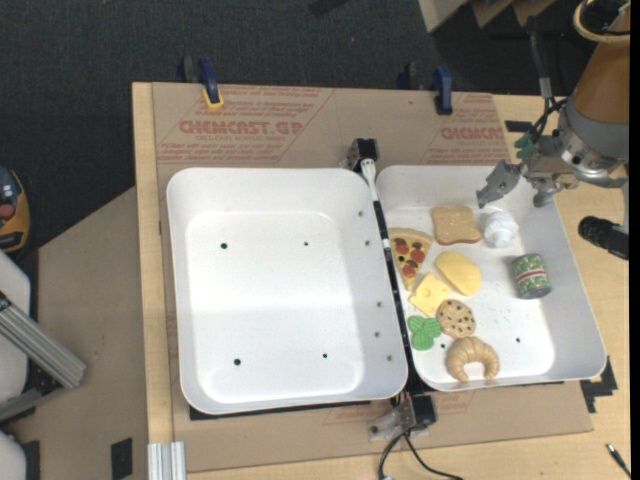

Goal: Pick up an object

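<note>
The right bin (570, 353) holds several play-food pieces: a toast slice (456, 225), a pizza slice (408, 251), a yellow lump (460, 273), a cheese wedge (431, 295), a cookie (455, 317), a green piece (423, 334), a croissant (472, 358), a green can (530, 275) and a small white object (500, 230). My gripper (520, 188) hangs over the far right part of this bin, just above and behind the white object. Its fingers (496, 182) are spread open with nothing between them.
The left bin (190, 268) lies beside the right one, a black divider strip (385, 258) between them. Both rest on a cardboard sheet (300, 118) held by blue clamps (210, 80). The arm's orange band (605, 83) rises at the upper right.
</note>
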{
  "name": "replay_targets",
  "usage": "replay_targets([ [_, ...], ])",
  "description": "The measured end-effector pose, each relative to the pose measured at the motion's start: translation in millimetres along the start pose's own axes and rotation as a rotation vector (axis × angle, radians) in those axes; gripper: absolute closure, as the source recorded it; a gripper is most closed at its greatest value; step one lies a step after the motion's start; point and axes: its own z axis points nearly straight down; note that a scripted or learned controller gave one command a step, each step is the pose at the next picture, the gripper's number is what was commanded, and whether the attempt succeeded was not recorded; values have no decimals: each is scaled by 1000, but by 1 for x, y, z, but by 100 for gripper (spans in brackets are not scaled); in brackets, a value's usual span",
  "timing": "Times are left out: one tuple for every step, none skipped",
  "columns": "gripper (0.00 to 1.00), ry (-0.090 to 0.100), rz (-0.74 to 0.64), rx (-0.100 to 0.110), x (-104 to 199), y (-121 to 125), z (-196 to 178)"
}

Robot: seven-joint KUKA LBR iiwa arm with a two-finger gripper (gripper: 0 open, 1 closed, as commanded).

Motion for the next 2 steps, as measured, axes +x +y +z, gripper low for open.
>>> replay_targets([
  [0,4,-5,9,46,39,114],
  [0,-5,1,-7,60,9,121],
])
